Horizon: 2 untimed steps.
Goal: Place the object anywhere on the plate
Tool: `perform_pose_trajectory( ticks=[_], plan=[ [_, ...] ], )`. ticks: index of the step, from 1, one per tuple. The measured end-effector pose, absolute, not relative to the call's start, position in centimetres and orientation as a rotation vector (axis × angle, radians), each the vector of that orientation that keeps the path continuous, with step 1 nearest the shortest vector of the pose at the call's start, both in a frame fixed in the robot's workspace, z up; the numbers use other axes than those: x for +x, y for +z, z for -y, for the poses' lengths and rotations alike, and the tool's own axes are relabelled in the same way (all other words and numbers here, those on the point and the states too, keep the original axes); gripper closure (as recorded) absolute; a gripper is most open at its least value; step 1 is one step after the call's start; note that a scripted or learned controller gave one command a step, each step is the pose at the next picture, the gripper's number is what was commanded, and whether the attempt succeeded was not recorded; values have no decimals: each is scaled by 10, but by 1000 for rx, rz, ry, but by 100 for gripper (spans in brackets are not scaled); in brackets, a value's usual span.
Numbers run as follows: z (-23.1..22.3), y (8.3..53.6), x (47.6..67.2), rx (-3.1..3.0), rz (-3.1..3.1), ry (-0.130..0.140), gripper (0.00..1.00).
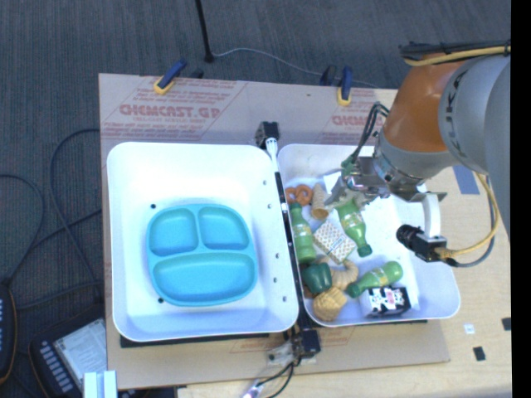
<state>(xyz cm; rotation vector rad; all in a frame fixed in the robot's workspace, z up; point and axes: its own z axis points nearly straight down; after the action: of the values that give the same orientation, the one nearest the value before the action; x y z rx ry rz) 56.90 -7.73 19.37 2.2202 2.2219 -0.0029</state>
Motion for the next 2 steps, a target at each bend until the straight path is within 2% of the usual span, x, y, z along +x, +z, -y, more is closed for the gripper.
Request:
perform_pose_trajectory(
  ticks=[1, 2],
  plan=[
    [26, 184, 524, 2221, -2224, -3, 100],
    [54, 232, 532, 2221, -2221, -2, 100]
  ],
)
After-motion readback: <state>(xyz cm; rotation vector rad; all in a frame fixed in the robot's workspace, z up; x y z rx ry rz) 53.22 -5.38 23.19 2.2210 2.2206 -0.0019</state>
